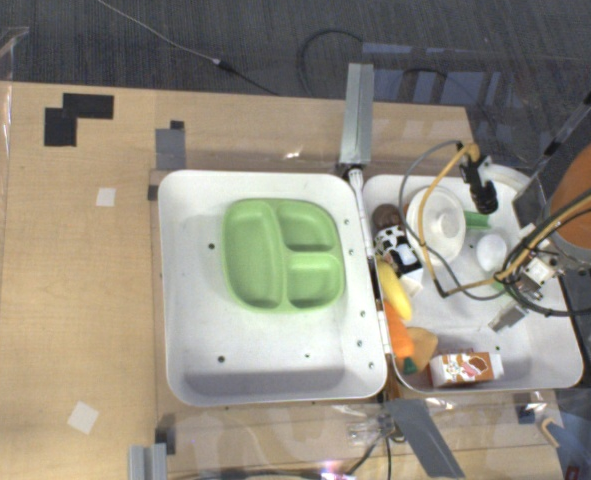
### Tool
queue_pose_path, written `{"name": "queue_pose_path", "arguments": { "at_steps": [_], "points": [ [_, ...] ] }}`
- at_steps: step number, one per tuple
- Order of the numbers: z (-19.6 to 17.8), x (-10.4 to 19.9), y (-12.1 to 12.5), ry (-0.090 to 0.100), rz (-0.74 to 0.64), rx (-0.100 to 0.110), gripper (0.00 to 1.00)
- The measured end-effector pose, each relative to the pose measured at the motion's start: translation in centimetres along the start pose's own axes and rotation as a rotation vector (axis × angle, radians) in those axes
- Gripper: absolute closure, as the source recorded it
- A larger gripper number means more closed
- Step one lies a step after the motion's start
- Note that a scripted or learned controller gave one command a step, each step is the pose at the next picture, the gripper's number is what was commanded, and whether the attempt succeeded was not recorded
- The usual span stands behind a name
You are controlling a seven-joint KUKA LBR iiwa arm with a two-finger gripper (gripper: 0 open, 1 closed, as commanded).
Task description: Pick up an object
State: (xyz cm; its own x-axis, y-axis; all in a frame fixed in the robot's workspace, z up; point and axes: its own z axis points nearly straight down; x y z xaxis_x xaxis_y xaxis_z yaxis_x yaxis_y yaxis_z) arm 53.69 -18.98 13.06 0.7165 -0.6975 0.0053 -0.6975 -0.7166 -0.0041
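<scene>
Hanging over the right bin (565, 368) at right of frame, the gripper (507, 313) hid whether it held anything, beyond the milk carton (465, 368).

Wooden desk (65, 298) carries two white bins: left bin (190, 298), right bin (545, 363) touching beside it. Black patches (75, 116) up-left of left bin.

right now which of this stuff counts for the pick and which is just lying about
For the pick:
- banana
- carrot
- carton
- white bowl
- black-and-white toy
- right bin

Lying about:
- green tray
- left bin
- cables
- black tape marks
</scene>
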Motion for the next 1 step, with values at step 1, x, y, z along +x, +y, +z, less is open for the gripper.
{"name": "queue_pose_path", "arguments": {
  "at_steps": [1],
  "points": [
    [2.39, 0.22, 0.11, -0.005, -0.216, 0.000, 0.00]
  ]
}}
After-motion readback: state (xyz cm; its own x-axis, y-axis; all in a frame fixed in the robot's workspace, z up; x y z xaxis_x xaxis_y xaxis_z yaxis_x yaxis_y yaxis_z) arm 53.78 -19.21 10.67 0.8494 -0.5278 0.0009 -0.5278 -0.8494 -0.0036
